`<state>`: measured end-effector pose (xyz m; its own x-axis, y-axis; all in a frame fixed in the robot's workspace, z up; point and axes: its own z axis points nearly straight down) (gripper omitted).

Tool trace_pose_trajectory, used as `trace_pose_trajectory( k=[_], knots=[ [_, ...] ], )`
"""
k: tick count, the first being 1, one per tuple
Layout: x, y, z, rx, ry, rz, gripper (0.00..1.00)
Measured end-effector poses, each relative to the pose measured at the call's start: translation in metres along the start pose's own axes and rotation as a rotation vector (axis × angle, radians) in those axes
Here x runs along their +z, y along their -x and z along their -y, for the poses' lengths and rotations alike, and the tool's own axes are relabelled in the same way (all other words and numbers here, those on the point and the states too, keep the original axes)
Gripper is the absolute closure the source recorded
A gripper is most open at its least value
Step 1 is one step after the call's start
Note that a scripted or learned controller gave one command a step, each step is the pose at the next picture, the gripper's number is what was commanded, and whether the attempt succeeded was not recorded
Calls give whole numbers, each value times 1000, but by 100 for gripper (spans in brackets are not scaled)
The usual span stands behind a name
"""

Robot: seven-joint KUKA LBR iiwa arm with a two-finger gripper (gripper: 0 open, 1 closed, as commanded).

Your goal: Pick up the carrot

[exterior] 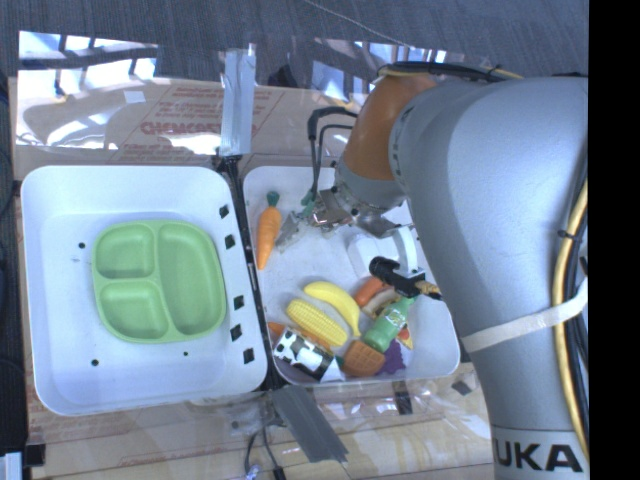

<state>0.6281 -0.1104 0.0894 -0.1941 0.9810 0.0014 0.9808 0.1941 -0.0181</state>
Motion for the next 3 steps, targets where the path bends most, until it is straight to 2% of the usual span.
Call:
trace_pose_trajectory(
  k=[1,2,3],
  knots=[
    [-3,1,-29,325,17,-2,0],
    [-3,-11,-31,828,15,-7,0],
    [-2,-14,-31,959,10,-8,0]
  ],
)
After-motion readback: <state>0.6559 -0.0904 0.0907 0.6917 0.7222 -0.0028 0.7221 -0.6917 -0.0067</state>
